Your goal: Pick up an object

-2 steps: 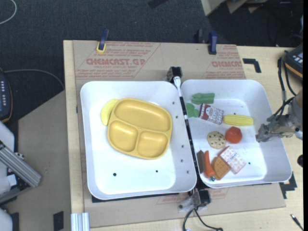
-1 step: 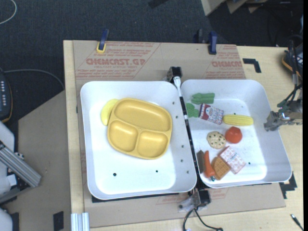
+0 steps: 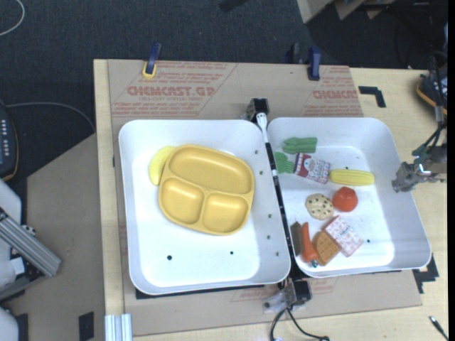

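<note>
At the right edge of the frame, the gripper [image 3: 407, 177] is a small grey metal piece with dull, slightly shiny surfaces. Thin dark struts or cables rise from it toward the upper right, where a dark bulky part with a touch of orange sits at the frame's edge.

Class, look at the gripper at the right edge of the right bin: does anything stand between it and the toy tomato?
Only the right bin's rim. The gripper sits just outside it, and bare bin floor lies between rim and tomato. The corn cob lies just above that line, touching-close to the tomato.
</note>
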`<state>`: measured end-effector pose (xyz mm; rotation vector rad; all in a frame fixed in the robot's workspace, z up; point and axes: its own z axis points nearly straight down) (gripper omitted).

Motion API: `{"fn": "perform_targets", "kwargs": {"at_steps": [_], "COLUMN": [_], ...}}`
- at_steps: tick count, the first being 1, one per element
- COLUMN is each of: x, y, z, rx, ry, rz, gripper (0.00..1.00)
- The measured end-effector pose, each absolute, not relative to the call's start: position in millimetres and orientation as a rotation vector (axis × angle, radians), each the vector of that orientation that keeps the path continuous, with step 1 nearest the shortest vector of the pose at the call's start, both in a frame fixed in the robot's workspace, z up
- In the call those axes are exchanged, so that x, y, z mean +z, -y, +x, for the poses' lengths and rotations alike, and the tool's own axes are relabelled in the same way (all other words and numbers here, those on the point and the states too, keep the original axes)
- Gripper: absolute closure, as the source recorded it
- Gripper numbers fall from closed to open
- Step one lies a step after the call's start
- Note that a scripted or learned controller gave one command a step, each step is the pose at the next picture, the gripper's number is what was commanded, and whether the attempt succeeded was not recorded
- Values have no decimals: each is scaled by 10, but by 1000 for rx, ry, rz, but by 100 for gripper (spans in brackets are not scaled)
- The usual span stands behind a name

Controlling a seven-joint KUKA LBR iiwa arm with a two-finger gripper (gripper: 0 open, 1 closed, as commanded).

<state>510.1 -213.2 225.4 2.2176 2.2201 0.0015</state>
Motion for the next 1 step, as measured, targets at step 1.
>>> {"fn": "perform_targets", "kwargs": {"at_steps": [1], "x": [2351], "y": [1611], "z": [5218], "rx": [4], "ry": [-2226], "rz": [2212], "gripper": [100]}}
